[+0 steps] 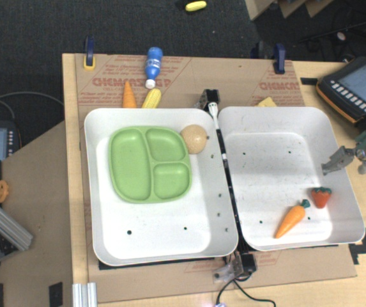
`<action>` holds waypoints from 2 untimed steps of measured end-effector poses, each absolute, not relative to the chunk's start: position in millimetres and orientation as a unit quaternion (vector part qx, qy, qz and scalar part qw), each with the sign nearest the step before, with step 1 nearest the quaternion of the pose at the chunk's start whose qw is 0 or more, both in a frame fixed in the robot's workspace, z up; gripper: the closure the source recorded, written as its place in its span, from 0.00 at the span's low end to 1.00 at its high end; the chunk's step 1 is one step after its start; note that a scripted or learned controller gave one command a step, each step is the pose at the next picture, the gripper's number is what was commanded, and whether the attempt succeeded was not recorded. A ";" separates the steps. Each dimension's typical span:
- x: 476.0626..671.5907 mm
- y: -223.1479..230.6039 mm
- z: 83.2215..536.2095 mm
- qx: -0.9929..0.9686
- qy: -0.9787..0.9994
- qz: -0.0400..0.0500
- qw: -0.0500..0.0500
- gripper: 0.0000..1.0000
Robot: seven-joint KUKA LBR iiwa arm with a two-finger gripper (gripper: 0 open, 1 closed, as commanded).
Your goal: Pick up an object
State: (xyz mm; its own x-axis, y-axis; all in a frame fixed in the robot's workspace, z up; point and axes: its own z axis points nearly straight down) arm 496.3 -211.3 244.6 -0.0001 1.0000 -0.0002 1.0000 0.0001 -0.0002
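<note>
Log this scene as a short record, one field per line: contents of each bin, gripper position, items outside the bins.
left bin: green divided plate, tan ball at the plate's upper right corner
right bin: toy carrot, small red fruit beside it
gripper: at the right bin's right rim, above the toys
behind the bins: blue and white bottle, orange piece, yellow piece
</note>
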 end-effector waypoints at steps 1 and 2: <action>496.7 -218.5 84.3 0.705 0.709 0.002 -0.007 0.00; 497.6 -223.5 101.2 0.707 0.707 0.000 0.001 1.00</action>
